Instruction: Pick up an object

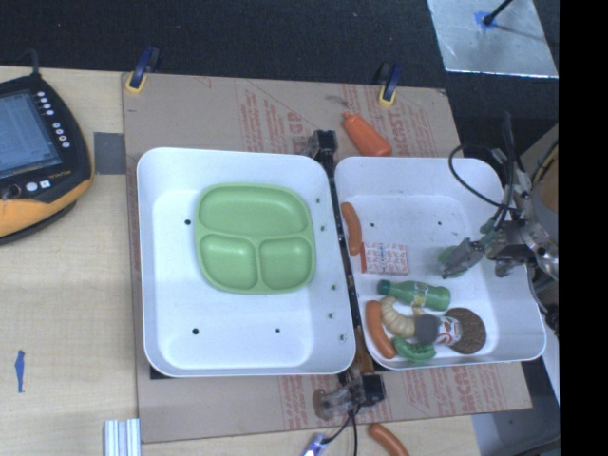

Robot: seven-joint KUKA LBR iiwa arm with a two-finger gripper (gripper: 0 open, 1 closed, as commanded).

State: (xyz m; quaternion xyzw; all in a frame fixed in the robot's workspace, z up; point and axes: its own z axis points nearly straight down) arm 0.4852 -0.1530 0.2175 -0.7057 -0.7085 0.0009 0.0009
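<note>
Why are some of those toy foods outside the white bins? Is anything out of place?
Yes. One orange carrot lies on the cardboard just above the right bin, and an orange piece sits below it near the frame's bottom edge. The other foods sit inside that bin.

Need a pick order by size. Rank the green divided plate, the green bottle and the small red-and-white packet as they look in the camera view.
1. green divided plate, by far the largest.
2. green bottle, lying in the right bin.
3. red-and-white packet, somewhat smaller than the bottle; these two are close.
</note>
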